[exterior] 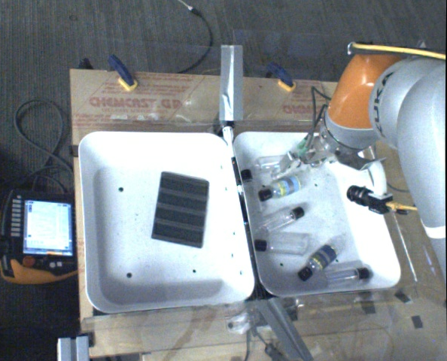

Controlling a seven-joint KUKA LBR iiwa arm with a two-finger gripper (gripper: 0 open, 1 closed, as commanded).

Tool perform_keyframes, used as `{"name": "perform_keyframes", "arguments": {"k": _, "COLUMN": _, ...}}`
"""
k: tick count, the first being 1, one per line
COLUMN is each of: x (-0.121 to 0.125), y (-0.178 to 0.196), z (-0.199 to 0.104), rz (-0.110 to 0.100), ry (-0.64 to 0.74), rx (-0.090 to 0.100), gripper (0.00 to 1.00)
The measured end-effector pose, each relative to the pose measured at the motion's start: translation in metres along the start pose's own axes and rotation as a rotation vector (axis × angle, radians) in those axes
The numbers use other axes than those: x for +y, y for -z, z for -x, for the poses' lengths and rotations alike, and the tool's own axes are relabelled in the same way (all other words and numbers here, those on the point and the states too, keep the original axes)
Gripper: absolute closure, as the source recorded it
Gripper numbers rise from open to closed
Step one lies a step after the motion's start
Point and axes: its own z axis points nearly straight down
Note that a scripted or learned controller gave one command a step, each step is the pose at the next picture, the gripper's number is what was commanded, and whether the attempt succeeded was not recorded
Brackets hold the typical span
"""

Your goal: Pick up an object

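Surroundings: a teach pendant with a lit screen lies off the bench's left edge. Two blue clamps grip the far edge of the brown board under the bins. A metal post stands at that far edge, between the two bins. A cable trails on the floor beyond.
Obstruction: the arm covers the right bin's far right corner. The vials lie crowded, and some appear to touch.
Left bin: one ribbed black slab, flat, near the middle, apart from every wall.
Right bin: small clear vials with black caps, all on their sides.
Count: two bins, one slab, and six vials as far as the clear ones can be separated. Two vials are labelled, one toward the far edge and one by the near edge.
Gripper: low over the right bin's far edge, toward the right corner. Its opening is not readable from this angle.
Nearest object: the labelled vial, just beside the gripper on the side toward the bin's middle. Whether they touch cannot be told.
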Motion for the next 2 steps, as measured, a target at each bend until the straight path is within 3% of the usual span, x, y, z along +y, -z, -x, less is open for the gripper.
{"name": "perform_keyframes", "arguments": {"k": 1, "x": 0.0005, "y": 0.0093, "z": -0.0005, "rz": 0.001, "ry": 0.000, "rx": 0.001, "gripper": 1.00}}
{"name": "perform_keyframes", "arguments": {"k": 2, "x": 0.0005, "y": 0.0092, "z": -0.0005, "rz": 0.001, "ry": 0.000, "rx": 0.001, "gripper": 0.00}}
